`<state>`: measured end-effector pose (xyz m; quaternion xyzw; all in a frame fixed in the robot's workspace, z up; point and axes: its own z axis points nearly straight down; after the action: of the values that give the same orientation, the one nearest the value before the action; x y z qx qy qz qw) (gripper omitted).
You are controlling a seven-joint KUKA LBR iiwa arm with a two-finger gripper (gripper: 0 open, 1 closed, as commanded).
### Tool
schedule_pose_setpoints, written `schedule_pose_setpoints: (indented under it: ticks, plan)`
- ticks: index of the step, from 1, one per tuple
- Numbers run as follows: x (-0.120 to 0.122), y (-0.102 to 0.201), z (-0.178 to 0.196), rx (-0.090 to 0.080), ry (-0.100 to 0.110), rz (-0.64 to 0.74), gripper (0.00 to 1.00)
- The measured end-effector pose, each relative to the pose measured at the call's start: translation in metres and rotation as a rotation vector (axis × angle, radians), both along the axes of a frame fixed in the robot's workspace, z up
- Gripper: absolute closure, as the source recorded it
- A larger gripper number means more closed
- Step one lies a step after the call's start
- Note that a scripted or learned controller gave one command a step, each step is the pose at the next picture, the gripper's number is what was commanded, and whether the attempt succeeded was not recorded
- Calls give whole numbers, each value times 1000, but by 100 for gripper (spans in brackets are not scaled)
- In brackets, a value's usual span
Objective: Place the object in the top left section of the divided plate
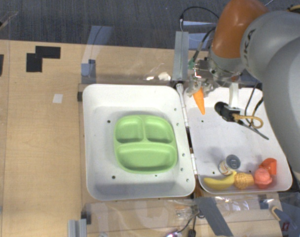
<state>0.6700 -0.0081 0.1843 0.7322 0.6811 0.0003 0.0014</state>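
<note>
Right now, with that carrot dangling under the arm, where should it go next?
Probably leftward, carrying the carrot over the green divided plate toward its top left section. The carrot hangs at the pincer above the right bin, well off the plate.

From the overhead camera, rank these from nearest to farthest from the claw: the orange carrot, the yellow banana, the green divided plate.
1. Orange carrot, hanging right at the claw, at the top left of the right bin.
2. Green divided plate, in the middle of the left bin, to the claw's lower left.
3. Yellow banana, at the right bin's bottom edge.
</note>
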Motion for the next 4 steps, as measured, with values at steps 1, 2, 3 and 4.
schedule_pose_setpoints:
  ticks: [1,2,3,4]
  plan:
    - [-13,13,25,3,1,-60,100]
    - [-48,68,-2,2,3,14,100]
    - [-110,137,53,3,2,54,100]
    - [-73,204,54,2,3,-114,100]
